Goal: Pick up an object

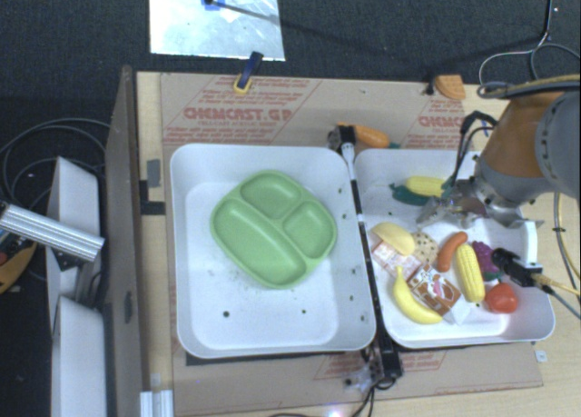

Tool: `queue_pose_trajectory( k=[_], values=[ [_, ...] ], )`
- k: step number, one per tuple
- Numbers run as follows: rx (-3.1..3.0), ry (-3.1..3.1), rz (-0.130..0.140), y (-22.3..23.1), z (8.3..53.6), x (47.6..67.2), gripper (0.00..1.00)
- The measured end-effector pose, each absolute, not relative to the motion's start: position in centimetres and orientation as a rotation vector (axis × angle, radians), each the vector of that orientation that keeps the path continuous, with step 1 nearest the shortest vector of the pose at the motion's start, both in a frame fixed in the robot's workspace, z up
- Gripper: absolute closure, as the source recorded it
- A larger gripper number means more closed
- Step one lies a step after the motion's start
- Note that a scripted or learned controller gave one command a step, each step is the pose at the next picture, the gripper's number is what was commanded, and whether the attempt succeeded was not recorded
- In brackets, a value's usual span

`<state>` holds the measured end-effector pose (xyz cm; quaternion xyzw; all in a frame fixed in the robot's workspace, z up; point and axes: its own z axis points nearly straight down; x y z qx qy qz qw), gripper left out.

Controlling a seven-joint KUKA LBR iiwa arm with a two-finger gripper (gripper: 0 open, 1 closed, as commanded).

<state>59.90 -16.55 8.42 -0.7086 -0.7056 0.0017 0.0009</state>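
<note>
The right bin holds several toy foods: a yellow corn cob, an orange sausage, a red tomato, a banana, a small printed box, a pale yellow wedge, a cracker and purple grapes. A yellow piece with a green end lies near the bin's far side. My gripper hangs low over the bin's far half, just right of that piece and above the sausage. Nothing shows between its tips.
The left bin holds a green divided plate. An orange toy lies on the cardboard behind the bins, by the divider. Cables run along the right side near the arm.
</note>
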Motion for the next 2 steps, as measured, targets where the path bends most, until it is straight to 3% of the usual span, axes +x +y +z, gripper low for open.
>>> queue_pose_trajectory(
  k=[1, 2],
  values=[
    [-2.218, -2.22, 0.002, -13.3, 8.4, 55.5, 0.0],
    [-2.215, -2.235, -0.009, -9.1, 9.3, 61.7, 0.0]
  ],
)
